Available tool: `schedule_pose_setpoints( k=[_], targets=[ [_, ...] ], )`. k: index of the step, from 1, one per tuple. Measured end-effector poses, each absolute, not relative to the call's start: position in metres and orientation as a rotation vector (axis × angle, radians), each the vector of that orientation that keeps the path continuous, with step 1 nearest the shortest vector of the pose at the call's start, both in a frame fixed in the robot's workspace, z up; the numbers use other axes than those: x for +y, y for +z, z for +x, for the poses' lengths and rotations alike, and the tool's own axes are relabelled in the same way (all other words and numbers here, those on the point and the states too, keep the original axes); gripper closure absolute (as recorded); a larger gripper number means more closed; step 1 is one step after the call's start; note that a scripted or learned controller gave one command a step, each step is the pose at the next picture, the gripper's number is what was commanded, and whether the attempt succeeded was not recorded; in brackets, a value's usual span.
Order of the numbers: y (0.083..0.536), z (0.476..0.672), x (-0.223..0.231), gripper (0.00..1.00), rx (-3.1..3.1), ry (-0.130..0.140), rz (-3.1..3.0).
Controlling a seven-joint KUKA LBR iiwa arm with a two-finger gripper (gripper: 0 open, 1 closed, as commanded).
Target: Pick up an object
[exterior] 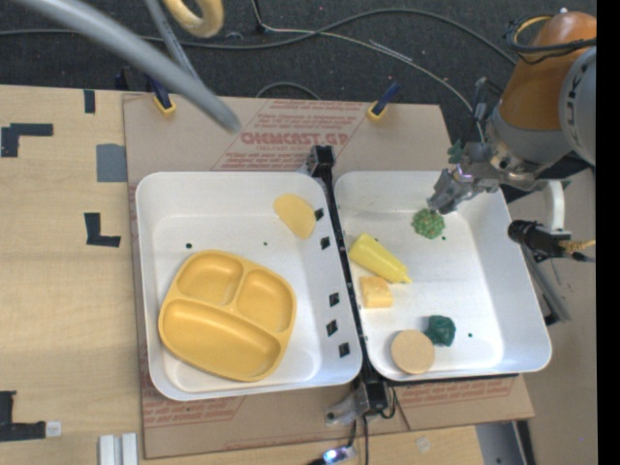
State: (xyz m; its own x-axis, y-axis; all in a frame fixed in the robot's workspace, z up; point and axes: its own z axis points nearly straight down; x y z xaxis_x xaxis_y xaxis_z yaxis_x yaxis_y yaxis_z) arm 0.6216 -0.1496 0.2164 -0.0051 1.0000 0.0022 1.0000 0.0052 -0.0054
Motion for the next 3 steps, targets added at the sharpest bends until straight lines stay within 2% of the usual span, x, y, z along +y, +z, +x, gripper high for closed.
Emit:
schedule_pose_setpoints(
  k=[1,3],
  targets=[
    [0.209,0.624,-0.104,1.0,-2.224,0.004,-2.212],
    [0.226,0.621,0.014,1.0,-2.227,0.002,-2.21]
  ],
)
